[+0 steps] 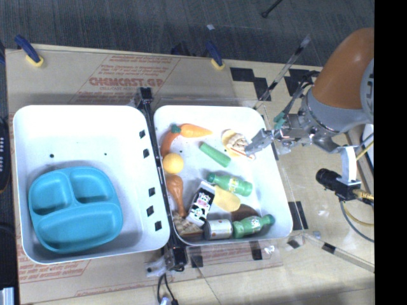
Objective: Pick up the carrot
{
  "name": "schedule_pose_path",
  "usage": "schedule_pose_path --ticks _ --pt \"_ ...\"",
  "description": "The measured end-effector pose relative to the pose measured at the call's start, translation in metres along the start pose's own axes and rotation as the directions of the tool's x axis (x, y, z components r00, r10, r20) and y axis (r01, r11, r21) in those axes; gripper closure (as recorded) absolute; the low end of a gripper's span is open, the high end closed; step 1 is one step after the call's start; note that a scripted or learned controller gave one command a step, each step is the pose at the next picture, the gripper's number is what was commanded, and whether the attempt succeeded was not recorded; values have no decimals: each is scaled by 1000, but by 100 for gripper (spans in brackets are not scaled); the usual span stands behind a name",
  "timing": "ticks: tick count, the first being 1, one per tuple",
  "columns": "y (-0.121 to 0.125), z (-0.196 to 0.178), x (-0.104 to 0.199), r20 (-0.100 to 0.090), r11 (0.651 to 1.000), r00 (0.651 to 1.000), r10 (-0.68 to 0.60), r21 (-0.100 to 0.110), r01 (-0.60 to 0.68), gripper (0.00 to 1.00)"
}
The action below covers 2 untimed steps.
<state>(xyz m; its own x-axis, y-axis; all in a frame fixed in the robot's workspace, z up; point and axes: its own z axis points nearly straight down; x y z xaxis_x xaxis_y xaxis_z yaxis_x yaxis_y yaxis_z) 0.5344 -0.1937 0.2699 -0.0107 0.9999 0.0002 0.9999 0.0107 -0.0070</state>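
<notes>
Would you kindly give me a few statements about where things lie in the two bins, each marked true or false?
1. The blue divided plastic tray lies in the left white bin. True.
2. The orange carrot with a green top lies on the blue tray. False: it lies in the right white bin, near its far edge.
3. The gripper hovers over the right bin's right side. True.
4. The gripper holds the carrot. False: the carrot lies apart from it.
</notes>
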Motion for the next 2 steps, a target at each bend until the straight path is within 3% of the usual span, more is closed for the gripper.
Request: schedule_pose_path --ticks 1,2 --pt "45 179 44 -1 997 997 81 -1 -81 0" --pt "104 178 92 -2 920 920 393 0 -393 0"
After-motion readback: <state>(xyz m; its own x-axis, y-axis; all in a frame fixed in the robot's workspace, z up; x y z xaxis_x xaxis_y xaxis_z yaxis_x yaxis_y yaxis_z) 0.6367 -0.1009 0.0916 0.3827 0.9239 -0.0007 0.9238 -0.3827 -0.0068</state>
